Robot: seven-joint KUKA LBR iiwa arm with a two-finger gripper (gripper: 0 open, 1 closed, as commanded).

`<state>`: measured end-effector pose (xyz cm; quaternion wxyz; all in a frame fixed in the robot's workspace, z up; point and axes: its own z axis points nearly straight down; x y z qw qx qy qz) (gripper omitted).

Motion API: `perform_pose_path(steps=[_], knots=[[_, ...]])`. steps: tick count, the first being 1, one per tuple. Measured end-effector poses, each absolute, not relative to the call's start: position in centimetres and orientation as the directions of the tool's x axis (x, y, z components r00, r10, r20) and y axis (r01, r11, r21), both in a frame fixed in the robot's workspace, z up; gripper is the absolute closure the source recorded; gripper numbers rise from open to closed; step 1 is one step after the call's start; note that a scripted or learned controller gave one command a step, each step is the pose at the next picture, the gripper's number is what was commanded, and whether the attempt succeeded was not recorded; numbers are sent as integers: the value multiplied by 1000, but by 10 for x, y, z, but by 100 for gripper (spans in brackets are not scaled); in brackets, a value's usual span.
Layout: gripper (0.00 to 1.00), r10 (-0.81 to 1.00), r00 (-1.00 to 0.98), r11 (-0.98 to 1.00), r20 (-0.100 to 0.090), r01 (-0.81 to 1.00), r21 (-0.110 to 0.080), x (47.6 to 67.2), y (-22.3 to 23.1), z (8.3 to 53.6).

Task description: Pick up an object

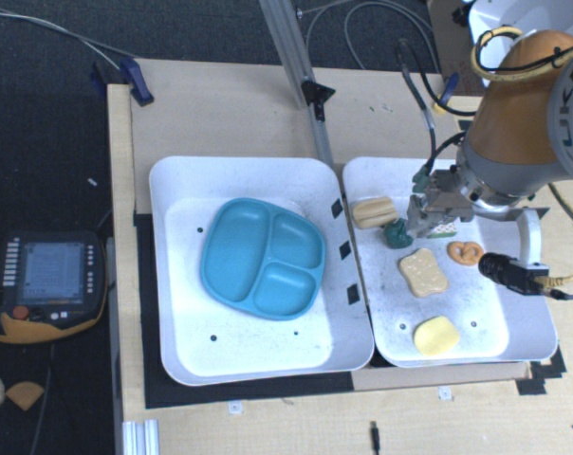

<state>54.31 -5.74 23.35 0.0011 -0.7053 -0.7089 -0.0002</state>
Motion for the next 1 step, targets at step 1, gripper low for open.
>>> perform_pose_path(steps=[1], knots=[[100,1000,-6,6,3,1000,-2,545,-5,227]])
